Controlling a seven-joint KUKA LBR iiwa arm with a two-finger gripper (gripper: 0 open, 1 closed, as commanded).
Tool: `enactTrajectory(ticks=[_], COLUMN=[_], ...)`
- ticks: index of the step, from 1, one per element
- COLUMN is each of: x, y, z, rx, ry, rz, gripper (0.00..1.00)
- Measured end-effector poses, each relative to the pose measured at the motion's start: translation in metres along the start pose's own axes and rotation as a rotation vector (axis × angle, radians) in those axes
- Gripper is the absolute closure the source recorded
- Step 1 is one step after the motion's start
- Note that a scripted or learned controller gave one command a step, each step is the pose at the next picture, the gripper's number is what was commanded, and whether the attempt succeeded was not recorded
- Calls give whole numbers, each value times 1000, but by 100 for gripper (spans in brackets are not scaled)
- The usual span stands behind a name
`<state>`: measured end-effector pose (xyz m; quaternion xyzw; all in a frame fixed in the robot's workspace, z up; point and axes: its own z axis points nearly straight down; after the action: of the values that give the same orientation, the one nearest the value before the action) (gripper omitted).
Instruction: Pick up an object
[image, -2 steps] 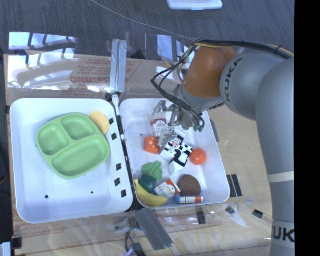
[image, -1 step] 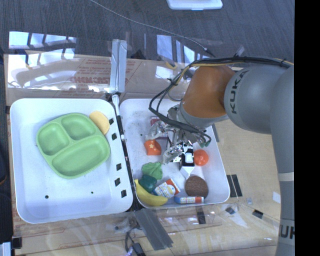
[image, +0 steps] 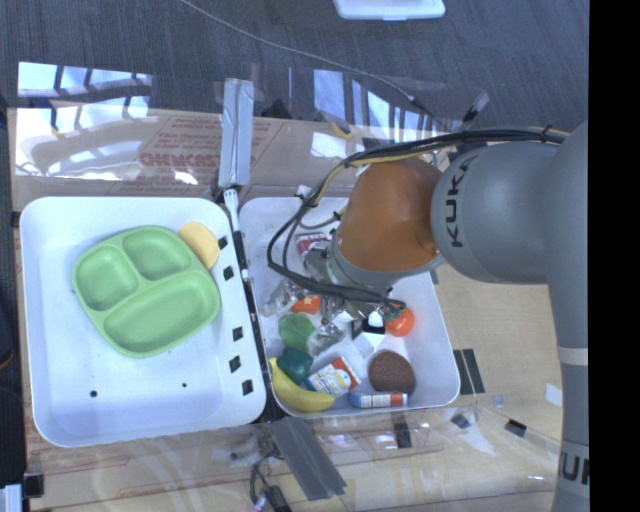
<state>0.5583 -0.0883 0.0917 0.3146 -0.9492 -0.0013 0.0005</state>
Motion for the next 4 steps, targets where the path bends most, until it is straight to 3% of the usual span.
enactTrajectory(ticks=[1,2,3,4], x=[31,44,-19,7], y=[5,29,-26,-4], z=[0,-2,0,1], rx=[2,8,3,1], ry=[0,-8,-2,2], rz=[344,423,615,972], gripper=[0,0,0,0])
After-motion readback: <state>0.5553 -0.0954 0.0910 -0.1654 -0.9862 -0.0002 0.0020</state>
